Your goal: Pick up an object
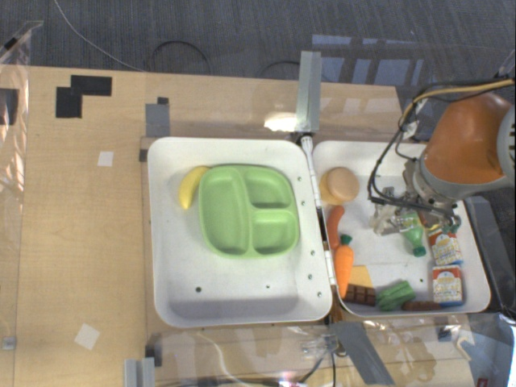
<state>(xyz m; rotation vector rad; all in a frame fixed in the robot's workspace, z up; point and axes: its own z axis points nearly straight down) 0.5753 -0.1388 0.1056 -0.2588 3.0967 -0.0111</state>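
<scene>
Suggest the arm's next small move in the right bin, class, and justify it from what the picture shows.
Probably a short straight descent. The end effector sits in the right bin, right over a small green item, with two little cartons close beside it. Whether anything is gripped cannot be told, so lowering squarely onto the green item seems safer than sliding sideways into the cartons.

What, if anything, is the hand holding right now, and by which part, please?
It cannot be told: the hand sits low in the right bin over a green item, under the arm's wrist.
</scene>
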